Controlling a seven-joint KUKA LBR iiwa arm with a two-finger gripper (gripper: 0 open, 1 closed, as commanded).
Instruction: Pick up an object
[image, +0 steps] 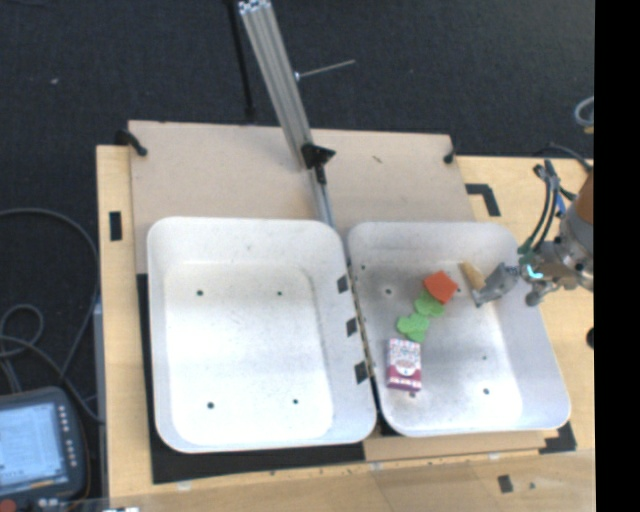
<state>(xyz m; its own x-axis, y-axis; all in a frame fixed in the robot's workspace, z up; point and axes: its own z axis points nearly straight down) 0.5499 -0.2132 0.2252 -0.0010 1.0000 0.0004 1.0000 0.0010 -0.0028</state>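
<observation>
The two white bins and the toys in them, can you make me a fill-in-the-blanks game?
1. All the small things lie in the ____ white bin.
2. The blocky piece beside the green plastic piece is ____ in colour.
3. The small printed carton lies near the bin's ____ edge.

Missing words: right; red; left

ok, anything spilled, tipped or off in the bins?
Nothing stands out. The red block, green piece, small tan piece and printed packet all lie inside the right bin, clustered left of the gripper. Nothing has spilled onto the bench.
</observation>
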